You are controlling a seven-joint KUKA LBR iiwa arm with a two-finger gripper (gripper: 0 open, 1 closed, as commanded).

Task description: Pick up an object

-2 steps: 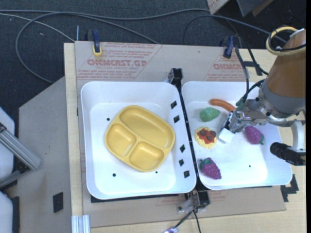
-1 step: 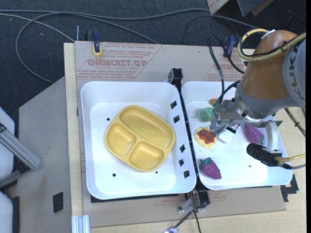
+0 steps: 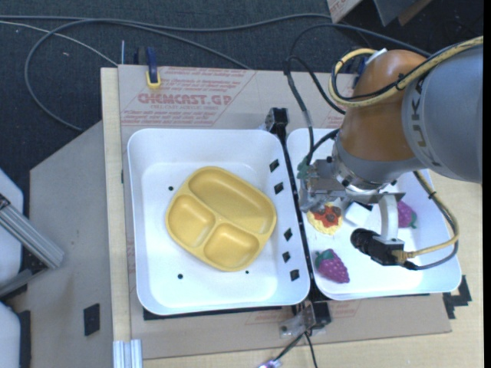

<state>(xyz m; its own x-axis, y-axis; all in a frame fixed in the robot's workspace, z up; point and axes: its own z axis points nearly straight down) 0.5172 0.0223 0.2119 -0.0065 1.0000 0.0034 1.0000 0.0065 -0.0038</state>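
The arm (image 3: 430,106) came in from the right, orange band bent over, wrist pointing straight down. Gripper (image 3: 322,194) hung low, mostly hidden under the wrist.

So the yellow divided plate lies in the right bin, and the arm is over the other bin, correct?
Not quite: the camera view shows the yellow divided plate in the left bin. The arm is over the other bin, as you say.

Right bin (image 3: 430,282): purple grape bunch (image 3: 332,266) with green leaf, lying flat near front-left corner. Yellow-red toy (image 3: 325,218) just behind it, by left wall, partly under arm. Purple-green piece (image 3: 403,215) further right, partly hidden, kind unclear.
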